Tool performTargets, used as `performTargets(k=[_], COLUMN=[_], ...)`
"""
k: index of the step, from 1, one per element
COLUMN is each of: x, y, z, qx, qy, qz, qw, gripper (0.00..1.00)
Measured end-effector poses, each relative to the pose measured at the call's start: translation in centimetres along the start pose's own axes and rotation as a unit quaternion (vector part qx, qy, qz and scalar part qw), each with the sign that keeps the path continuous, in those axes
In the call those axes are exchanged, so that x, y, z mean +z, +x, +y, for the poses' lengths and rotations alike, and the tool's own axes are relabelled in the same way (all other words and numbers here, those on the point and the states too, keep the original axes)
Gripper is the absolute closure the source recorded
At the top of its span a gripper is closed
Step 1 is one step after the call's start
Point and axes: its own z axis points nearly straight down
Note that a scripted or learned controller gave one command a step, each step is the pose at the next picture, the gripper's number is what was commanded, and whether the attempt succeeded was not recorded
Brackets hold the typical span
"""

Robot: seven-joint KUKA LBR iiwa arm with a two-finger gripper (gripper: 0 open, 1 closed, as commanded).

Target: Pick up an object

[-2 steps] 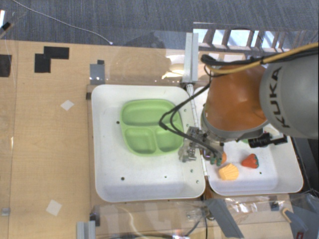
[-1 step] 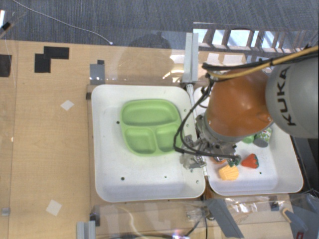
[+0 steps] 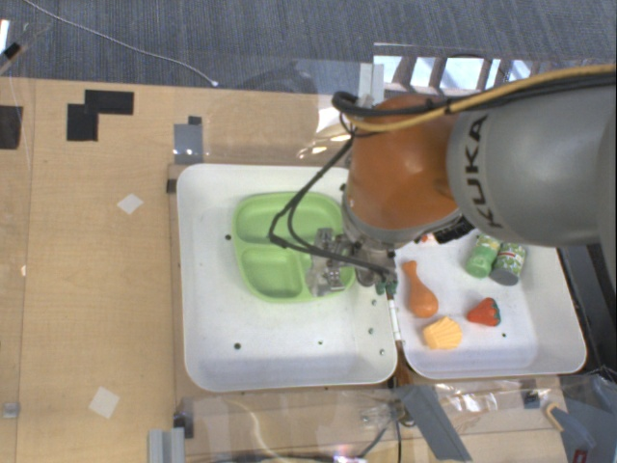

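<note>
Green moulded-plastic divided tray [image 3: 270,249] lies in the left white bin [image 3: 222,355]; claw [image 3: 333,270] sits low over its right edge, likely lined up to grip the rim. Can't tell its opening or any hold

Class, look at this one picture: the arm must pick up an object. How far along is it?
Done: the arm has reached the left bin, and the gripper sits low over the green divided tray's right edge. In hand: nothing visibly held; a grasp cannot be confirmed. Left: gripping and lifting something. The orange drumstick, yellow corn, strawberry and green cans lie untouched in the right bin.
</note>
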Motion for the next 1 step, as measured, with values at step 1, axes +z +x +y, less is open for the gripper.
performTargets(k=[1], x=[0.54], y=[2.36], z=[7.73], qx=[0.197], qy=[0.000], qz=[0.001], qw=[0.9803], gripper=[1.00])
